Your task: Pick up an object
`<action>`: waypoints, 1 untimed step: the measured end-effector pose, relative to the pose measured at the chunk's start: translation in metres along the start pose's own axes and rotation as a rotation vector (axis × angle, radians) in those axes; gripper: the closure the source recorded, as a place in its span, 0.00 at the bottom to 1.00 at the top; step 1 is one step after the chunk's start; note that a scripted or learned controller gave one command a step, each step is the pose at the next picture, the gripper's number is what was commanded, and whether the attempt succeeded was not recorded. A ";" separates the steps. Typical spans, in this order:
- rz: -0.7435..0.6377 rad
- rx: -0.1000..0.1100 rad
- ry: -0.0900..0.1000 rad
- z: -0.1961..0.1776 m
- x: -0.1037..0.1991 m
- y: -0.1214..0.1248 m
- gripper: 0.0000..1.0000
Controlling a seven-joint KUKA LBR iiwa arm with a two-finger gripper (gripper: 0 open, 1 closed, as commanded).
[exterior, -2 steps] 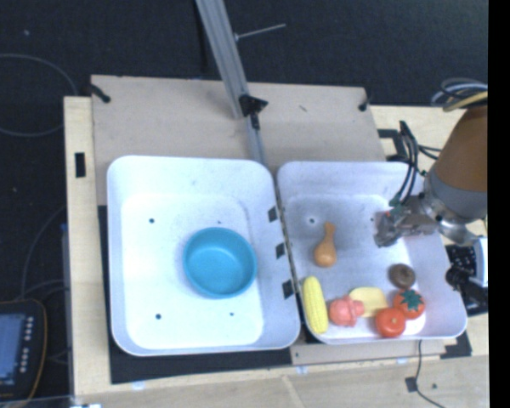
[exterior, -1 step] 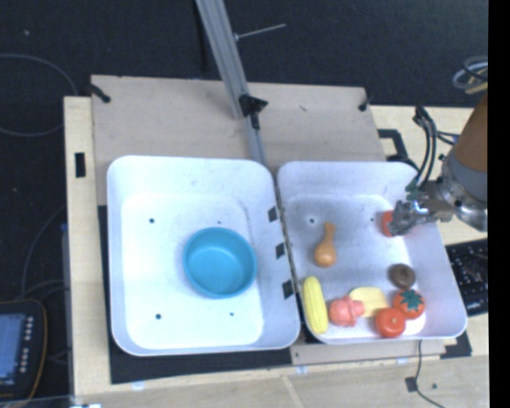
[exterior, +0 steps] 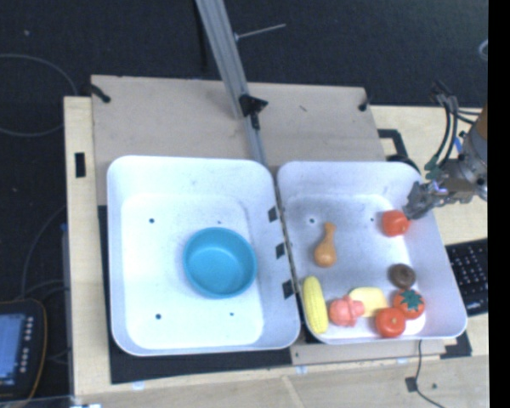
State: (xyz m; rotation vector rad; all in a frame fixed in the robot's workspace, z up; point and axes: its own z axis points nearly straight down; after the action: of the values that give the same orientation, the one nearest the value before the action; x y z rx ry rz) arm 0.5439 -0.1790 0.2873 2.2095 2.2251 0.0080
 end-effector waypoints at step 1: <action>-0.002 0.004 0.001 -0.003 0.044 0.020 1.00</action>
State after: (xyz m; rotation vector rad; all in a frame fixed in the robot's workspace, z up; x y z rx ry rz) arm 0.5640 -0.1351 0.2906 2.2098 2.2295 0.0042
